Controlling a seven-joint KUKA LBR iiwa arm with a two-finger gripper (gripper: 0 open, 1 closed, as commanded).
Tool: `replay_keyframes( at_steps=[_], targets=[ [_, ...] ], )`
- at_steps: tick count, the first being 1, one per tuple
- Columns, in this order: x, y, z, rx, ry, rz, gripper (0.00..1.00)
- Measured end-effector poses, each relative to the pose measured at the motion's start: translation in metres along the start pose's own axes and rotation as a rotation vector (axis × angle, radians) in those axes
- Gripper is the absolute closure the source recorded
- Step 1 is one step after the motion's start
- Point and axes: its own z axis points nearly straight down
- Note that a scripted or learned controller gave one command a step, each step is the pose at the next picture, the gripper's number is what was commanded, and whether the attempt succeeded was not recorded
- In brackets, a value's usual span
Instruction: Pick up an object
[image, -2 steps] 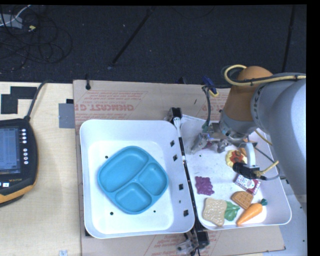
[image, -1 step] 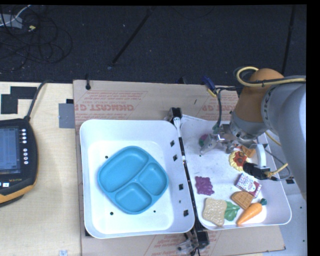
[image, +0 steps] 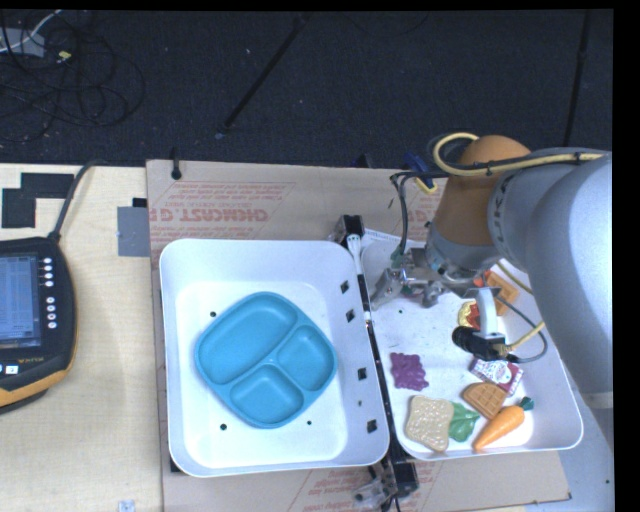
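Hand (image: 401, 285) sits low in the upper left corner of the right bin (image: 572, 425), close to the wall it shares with the left bin (image: 180, 300). Can't tell whether it is open or closed, and nothing shows as gripped. Pickable stuff is all in the right bin, crowded toward lower right of frame: purple piece (image: 407, 370) alone mid-bin, toast slice (image: 430, 422) at the lower edge, touching a green piece (image: 462, 424), then carrot (image: 500, 426) just beside that, and brown cracker (image: 485, 399) above the carrot. Likely a loose dumped pile, so pieces crowd one another. Purple piece is nearest the hand and has bare white floor on all sides, so it is probably the easiest target. The hand is well above it in frame, over bare bin floor, so a close here likely catches nothing. The toast/green/carrot cluster hugs the lower rim, leaving little room to come down there. The arm (image: 560, 250) covers the right bin's upper right. Left bin holds only a blue divided plate (image: 265, 358), centred, with wide margins around it. Both bins rest on the counter (image: 100, 215).
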Motion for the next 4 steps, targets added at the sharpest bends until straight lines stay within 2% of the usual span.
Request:
replay_keyframes(
  at_steps=[1,2,3,4],
  targets=[
    [-0.045,0.0,-0.068,-0.007,-0.005,0.006,0.0],
    [-0.052,-0.001,0.002,0.0,-0.001,0.005,0.0],
    [0.006,0.0,0.0,0.0,-0.002,-0.001,0.0],
    [-0.068,0.0,-0.062,-0.008,-0.007,0.008,0.0]
  ],
)
